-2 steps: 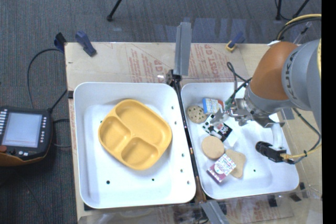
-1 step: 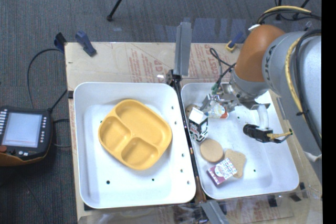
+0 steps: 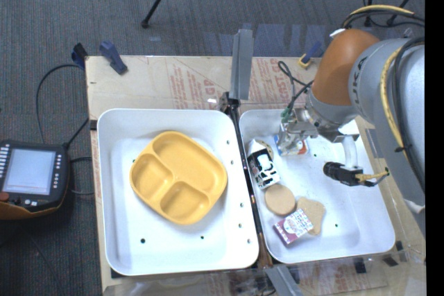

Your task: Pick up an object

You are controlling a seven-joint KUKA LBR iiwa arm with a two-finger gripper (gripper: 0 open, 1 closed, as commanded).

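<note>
The arm (image 3: pixel 378 80) reaches in from the right, bent down over the right bin (image 3: pixel 361 218) — gripper (image 3: pixel 291 135) low; grip state unreadable.

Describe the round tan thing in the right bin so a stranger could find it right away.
Start at the right bin, the one without the yellow divided plate. Near its left wall, below the black-and-white carton, lies a flat tan disc. It is a plain circle, while the tan piece beside it is irregular and partly under a pink packet.

Even overhead light, soft shadows; white bins (image 3: pixel 111 149) glare bright at centre frame, carpet dim at upper left, focus slightly soft
</note>
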